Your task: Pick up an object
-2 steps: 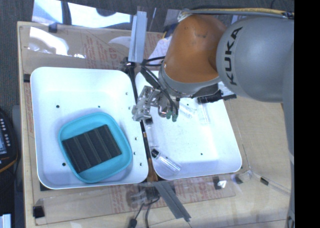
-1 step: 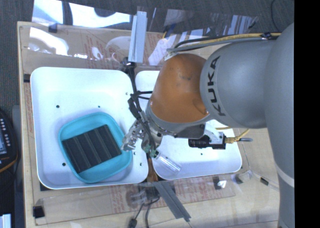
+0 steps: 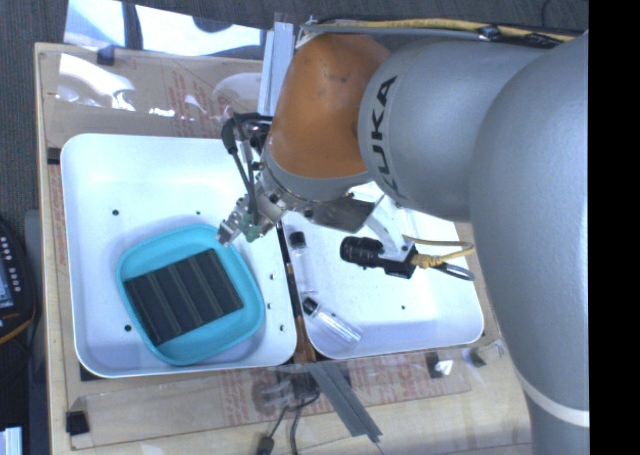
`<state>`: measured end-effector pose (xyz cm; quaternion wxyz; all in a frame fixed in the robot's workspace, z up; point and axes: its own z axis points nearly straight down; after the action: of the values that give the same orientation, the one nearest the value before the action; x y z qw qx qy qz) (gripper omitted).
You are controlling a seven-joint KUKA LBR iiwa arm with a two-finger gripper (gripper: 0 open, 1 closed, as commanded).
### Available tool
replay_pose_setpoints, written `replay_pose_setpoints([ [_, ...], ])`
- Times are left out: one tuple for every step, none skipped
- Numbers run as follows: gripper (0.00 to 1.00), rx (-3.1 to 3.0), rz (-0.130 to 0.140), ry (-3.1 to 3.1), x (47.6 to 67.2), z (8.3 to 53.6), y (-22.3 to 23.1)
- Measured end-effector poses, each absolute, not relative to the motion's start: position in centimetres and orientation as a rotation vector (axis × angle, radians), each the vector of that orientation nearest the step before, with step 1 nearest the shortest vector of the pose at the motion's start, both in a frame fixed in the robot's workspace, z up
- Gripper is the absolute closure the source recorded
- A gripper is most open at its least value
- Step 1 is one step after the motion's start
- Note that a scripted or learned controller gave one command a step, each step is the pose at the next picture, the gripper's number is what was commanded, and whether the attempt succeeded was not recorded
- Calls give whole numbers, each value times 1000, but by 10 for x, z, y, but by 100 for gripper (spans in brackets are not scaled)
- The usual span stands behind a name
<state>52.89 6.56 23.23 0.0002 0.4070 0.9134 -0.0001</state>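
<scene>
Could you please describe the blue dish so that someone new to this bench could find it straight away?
Look at the left white bin of the two on the bench. In its near half lies the blue dish, a shallow rounded-square tray with a dark ribbed insert. It is the only coloured item in that bin, just below the gripper.

A single fixed camera looks down at a slant from above the pale wooden bench, close enough that the two shallow white plastic bins span most of the frame. The bulky grey arm enters from the right, covering much of the right-hand bin.
</scene>
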Motion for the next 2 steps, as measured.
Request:
replay_pose_setpoints([
  [100, 1309, -6, 2861, 517, 157, 108],
  [100, 1388, 8, 2807, 481, 98, 137],
])
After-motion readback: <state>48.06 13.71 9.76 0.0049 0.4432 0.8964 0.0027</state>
